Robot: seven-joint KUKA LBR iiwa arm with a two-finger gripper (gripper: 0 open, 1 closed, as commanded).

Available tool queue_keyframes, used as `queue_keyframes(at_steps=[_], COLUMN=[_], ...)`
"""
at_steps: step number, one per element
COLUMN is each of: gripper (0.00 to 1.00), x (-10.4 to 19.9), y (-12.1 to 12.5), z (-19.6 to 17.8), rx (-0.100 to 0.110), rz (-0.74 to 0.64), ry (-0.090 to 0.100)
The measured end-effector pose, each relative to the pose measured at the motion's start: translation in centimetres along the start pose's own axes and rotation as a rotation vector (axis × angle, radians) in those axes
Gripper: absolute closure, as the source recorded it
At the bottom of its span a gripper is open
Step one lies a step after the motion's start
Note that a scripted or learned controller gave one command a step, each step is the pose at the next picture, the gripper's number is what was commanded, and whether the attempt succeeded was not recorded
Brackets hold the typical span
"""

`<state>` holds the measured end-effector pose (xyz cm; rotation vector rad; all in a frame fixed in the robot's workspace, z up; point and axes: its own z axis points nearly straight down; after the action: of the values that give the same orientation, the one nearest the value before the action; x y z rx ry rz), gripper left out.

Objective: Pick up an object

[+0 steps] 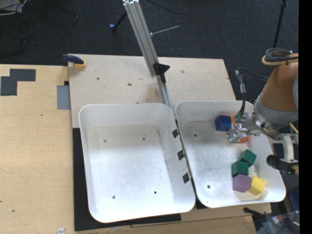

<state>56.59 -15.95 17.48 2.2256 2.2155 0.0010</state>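
Two white bins sit side by side on the bench. The left bin (122,160) has nothing in it but specks; the right bin (209,189) holds all the objects. I count five blocks there: one blue block (223,123) near the back, two green blocks (249,157) (239,168) touching each other toward the front right, one purple block (241,183) just below them, and one yellow block (257,185) pressed against the purple one at the bin's front right corner. A bit of red or orange shows right under the gripper; I can't make out what it is.

The arm comes in from the right, its orange band above the wrist, and the gripper (237,134) hangs low over the right bin, just beside the blue block and behind the green pair. From here I cannot tell how its pincer is set, or whether anything is caught in it.

One slanted metal bar (145,38) rises from the seam between the bins.
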Motion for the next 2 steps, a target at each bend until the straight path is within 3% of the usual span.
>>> queue_keyframes(at_steps=[1, 2], gripper=[1.0, 1.0], x=[-0.1, 5.4], y=[0.1, 0.8], z=[-5.1, -4.4], rx=[-0.001, 0.005], rz=[-0.005, -0.009], ry=[0.0, 0.003])
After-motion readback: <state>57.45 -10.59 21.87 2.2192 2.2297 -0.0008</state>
